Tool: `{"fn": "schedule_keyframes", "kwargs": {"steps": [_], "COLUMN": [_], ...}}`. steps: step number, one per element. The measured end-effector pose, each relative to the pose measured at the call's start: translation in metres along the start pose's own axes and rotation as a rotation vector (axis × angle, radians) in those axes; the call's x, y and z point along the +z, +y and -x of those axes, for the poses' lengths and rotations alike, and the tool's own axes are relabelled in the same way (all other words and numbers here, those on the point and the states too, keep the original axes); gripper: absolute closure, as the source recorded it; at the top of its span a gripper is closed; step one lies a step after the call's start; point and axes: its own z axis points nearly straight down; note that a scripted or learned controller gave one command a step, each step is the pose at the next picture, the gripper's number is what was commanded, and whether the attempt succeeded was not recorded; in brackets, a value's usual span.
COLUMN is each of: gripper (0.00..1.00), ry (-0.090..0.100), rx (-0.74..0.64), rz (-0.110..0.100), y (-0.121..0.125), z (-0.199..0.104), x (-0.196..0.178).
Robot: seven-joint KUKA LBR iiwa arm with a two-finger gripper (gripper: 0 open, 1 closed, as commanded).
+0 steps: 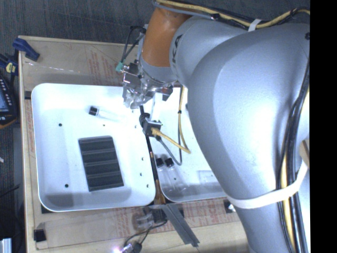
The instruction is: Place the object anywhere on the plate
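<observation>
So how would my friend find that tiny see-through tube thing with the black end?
Start at the left white bin, the one holding the dark ribbed plate. Look above the plate, toward the bin's far side, where a small clear tube lies flat on the white floor, apart from the plate. It is see-through with a black cap at its left end, unlike the big dark plate.

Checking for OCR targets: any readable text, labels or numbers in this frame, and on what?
None readable.
Bench board: faint red printing, too blurred to read.
Device at the left edge: screen too small to read.
Left bin, dark ribbed plate, small clear tube: no visible text.
</observation>
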Motion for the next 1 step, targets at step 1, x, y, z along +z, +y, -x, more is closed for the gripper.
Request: {"fn": "schedule_keyframes", "kwargs": {"steps": [1], "gripper": [1.00], "ry": [0.000], "rx": [-0.173], "rz": [-0.005], "y": [-0.0150], "z": [-0.0964], "x": [0.1022]}}
